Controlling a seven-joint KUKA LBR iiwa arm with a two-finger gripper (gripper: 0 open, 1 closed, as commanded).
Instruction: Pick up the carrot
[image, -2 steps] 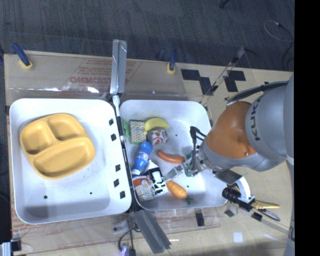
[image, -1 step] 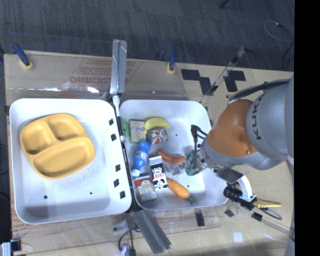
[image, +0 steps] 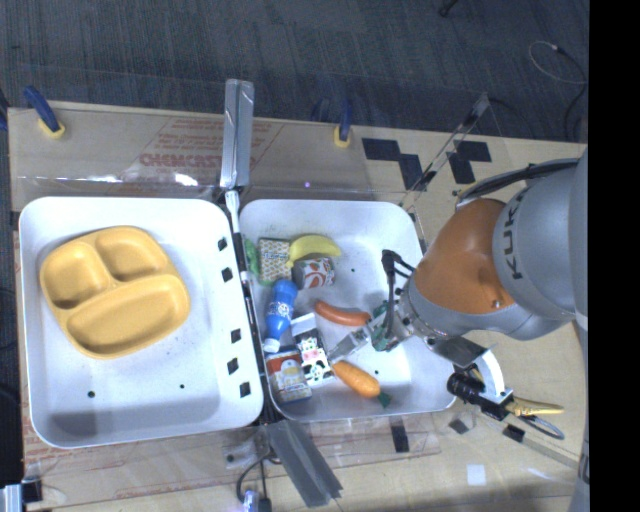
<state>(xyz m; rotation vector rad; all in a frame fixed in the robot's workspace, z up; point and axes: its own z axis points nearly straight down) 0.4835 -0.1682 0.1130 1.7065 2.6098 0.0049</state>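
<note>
The claw (image: 352, 345) hangs low in the right bin (image: 400, 215); whether it is apart or together I cannot tell; the carrot (image: 356, 379) lies on the bin floor just below it, not held; a sausage (image: 341, 314) lies just above it; a blue bottle (image: 279, 309) and cartons (image: 298, 366) sit to its left; a yellow tray (image: 113, 289) rests in the left bin (image: 40, 400), well apart.
</note>
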